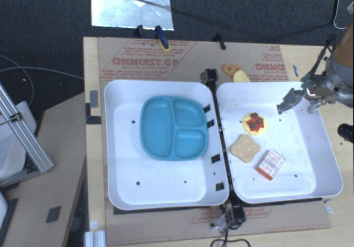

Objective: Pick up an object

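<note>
In the right bin (310, 185), 3 small items lying flat and close together: a round yellow piece with red topping (254, 123), a tan toast-like slice (245, 148) just below it, a red-and-white packet (271, 164) tilted at lower right.

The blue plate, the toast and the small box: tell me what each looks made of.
The blue plate looks like moulded plastic: one even colour, soft sheen, rounded compartment ridges. The toast is probably a plastic or foam toy: a smooth tan face with a paler edge. The small box looks like printed card, with flat faces and red and white print, though it could be plastic.
</note>
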`<act>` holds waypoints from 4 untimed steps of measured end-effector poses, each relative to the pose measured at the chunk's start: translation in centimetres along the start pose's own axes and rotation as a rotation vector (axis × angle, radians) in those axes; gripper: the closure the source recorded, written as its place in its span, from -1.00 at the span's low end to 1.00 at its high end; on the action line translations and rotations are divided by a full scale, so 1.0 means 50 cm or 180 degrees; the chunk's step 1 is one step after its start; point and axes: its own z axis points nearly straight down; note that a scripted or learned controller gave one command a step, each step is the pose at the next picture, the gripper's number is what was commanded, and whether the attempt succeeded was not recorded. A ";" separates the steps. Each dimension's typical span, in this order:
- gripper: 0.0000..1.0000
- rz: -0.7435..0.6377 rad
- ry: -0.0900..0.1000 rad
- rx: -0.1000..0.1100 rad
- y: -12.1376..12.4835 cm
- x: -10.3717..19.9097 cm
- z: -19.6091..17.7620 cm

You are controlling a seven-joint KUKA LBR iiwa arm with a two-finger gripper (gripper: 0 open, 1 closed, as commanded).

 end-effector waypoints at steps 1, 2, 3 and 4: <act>-1.00 -0.0030 0.0017 0.0026 -0.011 0.198 0.179; -1.00 0.0013 -0.0003 -0.0016 -0.016 0.131 0.374; 1.00 0.0010 -0.0014 -0.0039 -0.011 0.130 0.339; 1.00 -0.0023 0.0009 -0.0022 -0.023 0.259 0.158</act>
